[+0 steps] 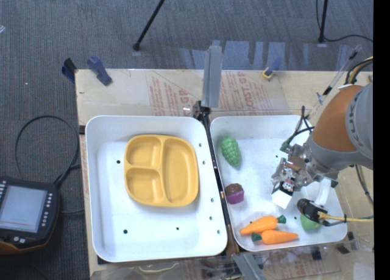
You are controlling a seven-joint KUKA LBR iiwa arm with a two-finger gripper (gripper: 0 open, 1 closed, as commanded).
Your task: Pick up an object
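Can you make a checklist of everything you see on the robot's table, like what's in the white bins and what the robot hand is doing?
Surface: two white bins, left bin and right bin, on a board-covered bench.
Job's things: green bumpy toy, purple toy, two carrots, small green thing, all in the right bin.
Clutter: yellow divided plate in the left bin.
Grippers: gripper low over the right bin; grasp unclear.
Cables: black cable on the floor.
Surroundings: handheld screen, grey carpet, stand legs.

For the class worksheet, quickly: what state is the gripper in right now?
Two-finger gripper: over the right white plastic bin; open or closed cannot be told from this view.
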